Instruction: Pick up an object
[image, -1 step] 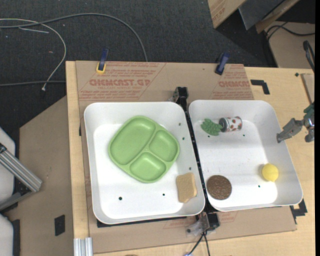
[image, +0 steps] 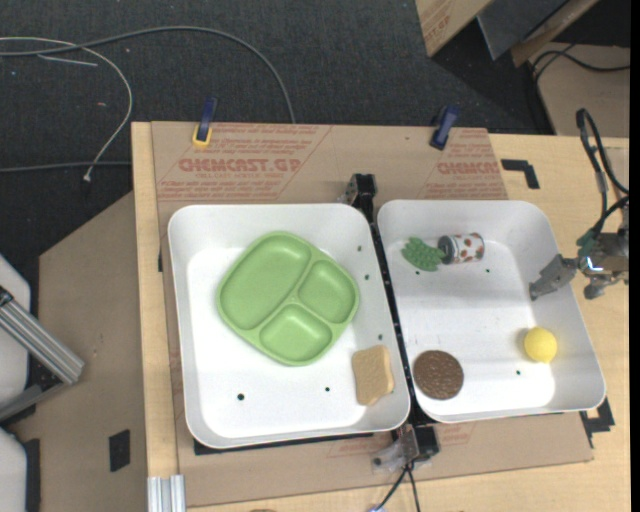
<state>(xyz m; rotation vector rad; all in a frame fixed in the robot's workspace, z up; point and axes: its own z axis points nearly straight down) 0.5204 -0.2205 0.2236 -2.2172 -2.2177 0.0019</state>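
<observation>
In the right bin (image: 500, 395) lie a yellow ball (image: 540, 345) at the right, a round brown cookie (image: 438, 373) at the front, a small printed can (image: 462, 246) on its side at the back, and a green leafy piece (image: 423, 254) touching the can's left end. My gripper (image: 572, 286) hangs over this bin's right rim, above and slightly right of the yellow ball. It is open, its fingers spread with nothing between them.
The left bin (image: 200, 390) holds a green divided plate (image: 288, 297) and a tan sponge-like block (image: 373, 375) at its front right corner. Clamps and cables sit along the bench's back edge, and cables hang at the right.
</observation>
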